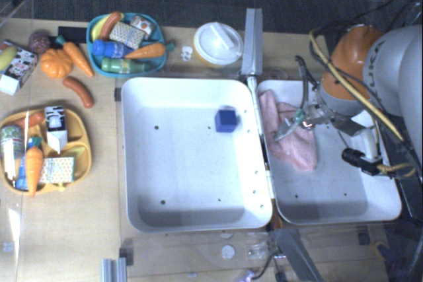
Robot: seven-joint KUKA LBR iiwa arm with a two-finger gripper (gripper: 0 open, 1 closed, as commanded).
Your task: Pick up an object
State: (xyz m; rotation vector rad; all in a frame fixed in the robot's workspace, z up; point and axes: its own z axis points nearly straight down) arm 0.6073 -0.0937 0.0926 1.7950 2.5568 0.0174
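Left bin (132,162): white, shallow. Holds one blue cube (227,120), lying toward the bin's upper right corner, clear of the walls and untouched.

Right bin (330,208): white, shallow. Holds a pink cloth (294,145), crumpled along the bin's left edge and running from the upper left corner toward the middle.

Gripper (291,129): low over the right bin, at or just above the upper part of the cloth, on the grey arm (390,69) entering from the right. How far it is parted cannot be told, nor whether any fabric is caught in it (the metal tips blur into the folds).

Step in hand, as judged: taking the cloth, the nearest object. Done well, the tips would sink into a raised fold, not flat fabric, close fully, then lift straight up, slowly enough that the trailing end clears the wall between the bins. A thin pinch of cloth may slip free.
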